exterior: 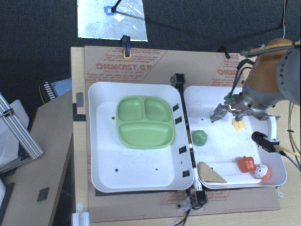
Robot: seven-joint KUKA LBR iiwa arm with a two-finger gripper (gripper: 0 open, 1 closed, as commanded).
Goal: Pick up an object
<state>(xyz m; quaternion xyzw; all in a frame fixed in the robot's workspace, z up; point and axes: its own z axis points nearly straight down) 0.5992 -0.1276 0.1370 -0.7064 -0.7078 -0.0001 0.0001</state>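
Note:
My gripper hovers over the upper middle of the right bin, coming in from the right. A small yellow object lies just right of and below it, close to the gripper. A green rounded object rests near the bin's left wall, below and left of the gripper. An orange-red object and a white and red object sit together in the bin's lower right corner. A tan wedge lies at the lower left corner. Nothing is seen held.
The left bin holds a green divided plate. A black divider runs between the two bins. Cardboard lies under both bins.

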